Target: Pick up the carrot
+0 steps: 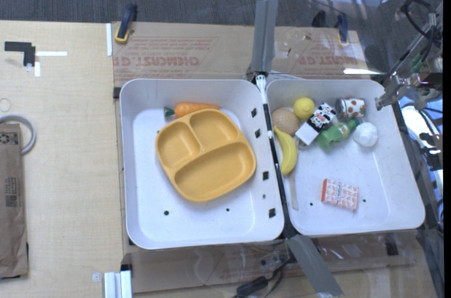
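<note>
We see two shallow white bins side by side on the table. In the left bin (141,170) a yellow divided plate (205,154) lies at a slant near the middle. The carrot (194,108) lies flat against the plate's far edge, close to the bin's far wall, with its green top pointing toward the left wall.

The right bin (380,198) holds a cluster toward its far-left corner: a banana (286,151) along the left wall, a brown rounded fruit (285,121) just beyond it, a lemon (304,108), a small black-and-white toy (322,117), a green bottle (334,134), a white ball (365,134) and a small patterned cup (352,107). An orange-and-white packet (340,192) lies apart, nearer the bin's near wall.

At the right bin's far-right corner we make out thin metal parts and cables of the arm; we cannot tell the claw apart there, nor whether it is wide or narrow. Nothing touches the carrot.
</note>
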